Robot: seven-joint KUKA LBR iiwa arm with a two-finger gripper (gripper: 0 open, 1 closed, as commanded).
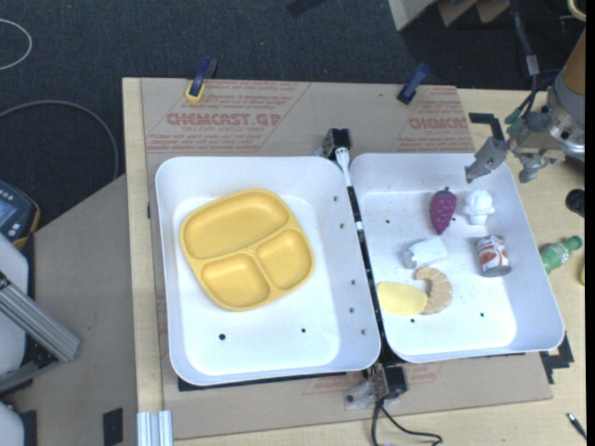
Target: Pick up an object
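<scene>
The right bin (521, 328) holds a purple fruit (442, 209), a small white piece (478, 204), a red and white can (492, 255), a white block (428, 250), a flat yellow piece (402, 297) and a tan curved piece (436, 289). My gripper (509, 163) hangs over the bin's far right corner, above and to the right of the purple fruit. Its fingers (485, 159) are spread open with nothing between them.
The left bin (177, 323) holds a yellow divided plate (246, 247). A green bottle (561, 252) lies on the bench just outside the right bin's right wall. Clamps (198, 80) sit at the board's far edge.
</scene>
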